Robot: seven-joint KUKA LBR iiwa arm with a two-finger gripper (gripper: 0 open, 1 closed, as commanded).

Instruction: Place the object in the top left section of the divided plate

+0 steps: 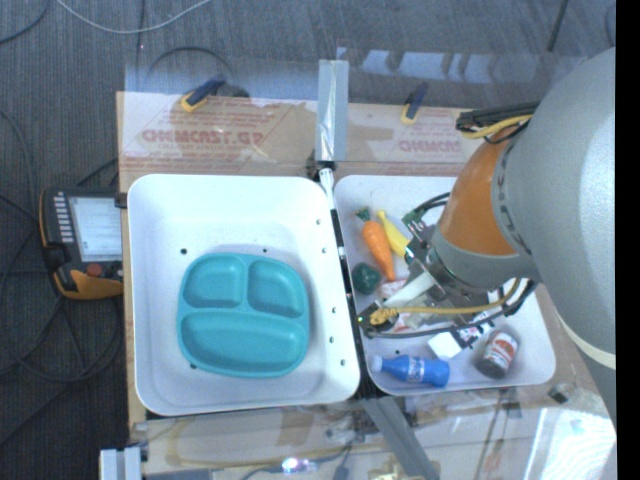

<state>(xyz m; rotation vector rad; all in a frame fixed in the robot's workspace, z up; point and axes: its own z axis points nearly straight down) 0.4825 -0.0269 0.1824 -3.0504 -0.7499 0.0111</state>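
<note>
While the teal plastic divided plate (pixel 243 314) lies bare in the left white shallow bin (pixel 150 368), nothing from the task has reached it, so the step in hand looks to be the pick, not the placing. The plate has two small sections along its far edge and one long section along its near edge; the top left section (pixel 215 280) is the small one nearer the view's left, and it holds nothing.

Past the wall between the bins, the right white shallow bin (pixel 535 363) carries the candidates: an orange toy carrot (pixel 378 249) with a yellow piece (pixel 393 234) just beside it, a dark green rounded object (pixel 366 278) near the carrot's lower end, a blue plastic bottle (pixel 414 370) lying on its side by the near rim, a white flat piece (pixel 444 346) and a small grey and red can (pixel 497 353) further right. Which of these is the object meant, I cannot tell.

The grey arm with the orange band (pixel 480 213) hangs over this bin, and the two-finger gripper (pixel 405 293) sits low among cables, near the green object and the carrot. Whether it is apart or closed cannot be told, and nothing is visibly held.

The next move, as I judge it, calls for a sure grasp in the crowded right bin, then a lift high enough to clear the bin walls, then travel leftward to stop over the far left section, not its neighbour.
</note>
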